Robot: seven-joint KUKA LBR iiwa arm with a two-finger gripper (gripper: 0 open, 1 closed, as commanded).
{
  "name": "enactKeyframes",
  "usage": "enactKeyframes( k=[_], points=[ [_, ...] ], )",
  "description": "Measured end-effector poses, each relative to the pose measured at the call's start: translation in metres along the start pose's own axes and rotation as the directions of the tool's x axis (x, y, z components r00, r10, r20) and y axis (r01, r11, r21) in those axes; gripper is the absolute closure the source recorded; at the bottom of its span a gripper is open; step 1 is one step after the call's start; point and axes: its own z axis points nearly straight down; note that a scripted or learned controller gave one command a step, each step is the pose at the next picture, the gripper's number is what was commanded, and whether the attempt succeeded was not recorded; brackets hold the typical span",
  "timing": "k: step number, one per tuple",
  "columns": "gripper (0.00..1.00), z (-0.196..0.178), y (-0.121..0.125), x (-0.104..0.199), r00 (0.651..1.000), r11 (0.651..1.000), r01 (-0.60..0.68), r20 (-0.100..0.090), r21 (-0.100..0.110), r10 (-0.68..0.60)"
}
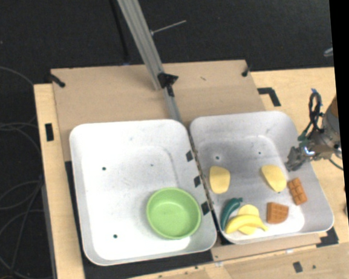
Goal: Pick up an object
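Observation:
The right bin (246,126) holds two yellow lumps, one (220,179) near its left wall and one (274,177) toward the right. A bunch of bananas (244,219) lies at the front beside a dark green piece (230,208). An orange waffle-like piece (277,212) and a brown bar (297,191) lie at the front right. A green bowl (173,212) sits in the left bin (121,152). My gripper (300,154) hangs at the right bin's right rim, just right of the second yellow lump, with nothing seen in it.
A slanted metal pole (144,41) rises from behind the bins at the top middle. Cables (314,108) trail beside the wrist at the right edge. The wooden bench (157,85) surrounds both bins.

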Motion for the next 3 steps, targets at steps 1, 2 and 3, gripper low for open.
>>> enactKeyframes(
  k=[1, 2, 3],
  points=[
    [1.00, -0.004, -0.010, 0.054, 1.000, 1.000, 0.003, -0.004, 0.005, -0.003],
    [1.00, -0.003, -0.017, 0.103, 1.000, 1.000, 0.003, -0.004, 0.007, -0.003],
    [1.00, -0.008, -0.004, 0.157, 1.000, 1.000, 0.004, -0.005, 0.006, -0.004]
  ],
)
